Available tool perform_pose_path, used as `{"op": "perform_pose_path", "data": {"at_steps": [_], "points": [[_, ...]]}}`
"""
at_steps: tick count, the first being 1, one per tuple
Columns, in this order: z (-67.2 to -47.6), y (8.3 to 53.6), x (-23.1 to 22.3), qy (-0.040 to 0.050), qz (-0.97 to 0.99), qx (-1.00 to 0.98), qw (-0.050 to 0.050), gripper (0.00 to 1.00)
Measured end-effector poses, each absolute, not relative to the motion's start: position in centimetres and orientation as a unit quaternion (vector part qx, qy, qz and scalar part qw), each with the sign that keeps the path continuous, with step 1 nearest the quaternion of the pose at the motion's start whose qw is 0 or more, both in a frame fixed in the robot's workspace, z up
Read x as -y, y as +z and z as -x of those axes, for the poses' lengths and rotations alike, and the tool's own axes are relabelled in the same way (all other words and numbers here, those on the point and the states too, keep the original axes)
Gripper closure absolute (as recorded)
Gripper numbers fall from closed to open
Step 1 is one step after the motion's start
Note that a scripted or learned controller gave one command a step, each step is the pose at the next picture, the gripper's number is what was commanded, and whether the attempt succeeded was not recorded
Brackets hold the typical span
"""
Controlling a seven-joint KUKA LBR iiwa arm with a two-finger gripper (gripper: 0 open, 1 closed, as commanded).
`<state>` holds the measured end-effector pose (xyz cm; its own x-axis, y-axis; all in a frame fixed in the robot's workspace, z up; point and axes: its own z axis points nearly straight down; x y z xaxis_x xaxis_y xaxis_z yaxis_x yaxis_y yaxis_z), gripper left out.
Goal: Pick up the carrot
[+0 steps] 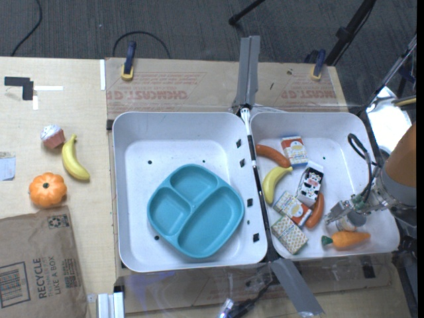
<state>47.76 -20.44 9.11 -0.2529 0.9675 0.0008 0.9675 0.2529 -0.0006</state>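
Robotics lab, clamped cardboard bench (pixel 199 85), tripod legs (pixel 358 18), cables

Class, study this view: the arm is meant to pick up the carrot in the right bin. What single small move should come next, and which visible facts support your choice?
Probably a short descent straight onto the carrot. The claw hovers just above it in the right bin's near right corner, and nothing lies between them. The carrot lies apart from the boxes and sausages, so a short drop looks unobstructed.

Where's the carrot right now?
The carrot lies in the right bin's near right corner, just below the gripper and right of a patterned packet.
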Motion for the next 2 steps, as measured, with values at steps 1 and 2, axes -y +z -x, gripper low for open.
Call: {"op": "perform_pose_path", "data": {"at_steps": [1, 2], "points": [[-49.5, 9.1, 14.3, 0.0005, 0.707, 0.707, 0.001, 0.0], [-48.7, 10.1, 14.5, 0.0007, 0.751, 0.661, 0.001, 0.0]]}}
